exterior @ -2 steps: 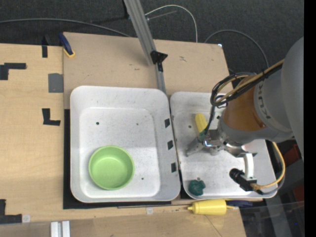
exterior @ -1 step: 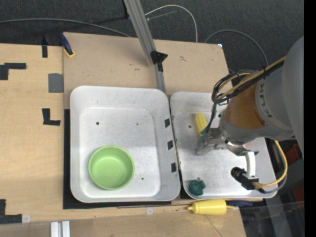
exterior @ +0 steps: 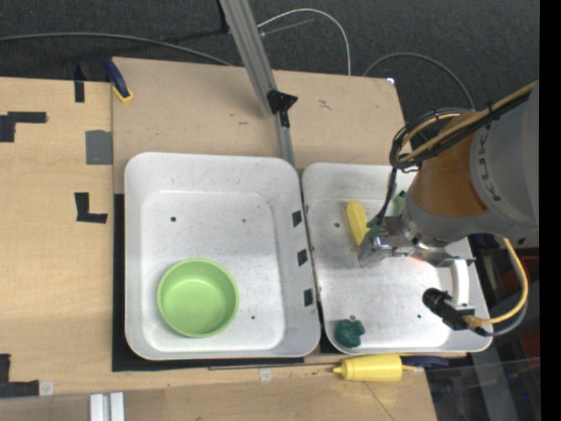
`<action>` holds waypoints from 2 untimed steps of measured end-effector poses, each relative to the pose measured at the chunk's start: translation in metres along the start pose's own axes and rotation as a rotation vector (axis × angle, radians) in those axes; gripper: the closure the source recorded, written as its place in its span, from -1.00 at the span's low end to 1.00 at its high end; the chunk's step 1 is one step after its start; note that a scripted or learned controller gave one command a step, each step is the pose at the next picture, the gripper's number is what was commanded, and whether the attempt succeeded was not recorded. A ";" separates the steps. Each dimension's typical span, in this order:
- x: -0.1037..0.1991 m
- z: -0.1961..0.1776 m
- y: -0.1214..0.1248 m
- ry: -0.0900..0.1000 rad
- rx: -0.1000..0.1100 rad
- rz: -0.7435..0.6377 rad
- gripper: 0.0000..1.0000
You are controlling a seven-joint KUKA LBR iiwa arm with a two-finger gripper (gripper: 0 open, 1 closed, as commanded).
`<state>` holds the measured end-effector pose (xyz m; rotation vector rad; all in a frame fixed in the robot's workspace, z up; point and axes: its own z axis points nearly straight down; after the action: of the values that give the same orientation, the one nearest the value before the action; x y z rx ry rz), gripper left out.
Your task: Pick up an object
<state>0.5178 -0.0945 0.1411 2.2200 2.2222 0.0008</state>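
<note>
Over the right-hand shallow white plastic bin (exterior: 324,235), my grey arm with the orange band holds its two-finger gripper (exterior: 372,246) low, just beside a yellow oblong object (exterior: 356,221).

From my remote station I record the yellow oblong object lying in the far left part of that bin, near the wall shared with the left-hand shallow white plastic bin (exterior: 140,235); the metal gripper touches or nearly touches its near end, and I cannot tell whether the claw is apart, together or clamped. A small dark green lump (exterior: 350,331) sits at the right bin's near left corner. A round lime-green plastic bowl (exterior: 198,298) rests upright in the left bin's near left corner. A yellow bottle-shaped item (exterior: 377,368) lies on the bench just outside the right bin's near edge.
</note>
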 end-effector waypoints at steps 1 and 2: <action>-0.006 -0.044 -0.002 -0.001 -0.001 0.000 1.00; -0.005 -0.082 -0.001 -0.001 -0.001 0.000 1.00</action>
<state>0.5163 -0.1000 0.2232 2.2191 2.2216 0.0012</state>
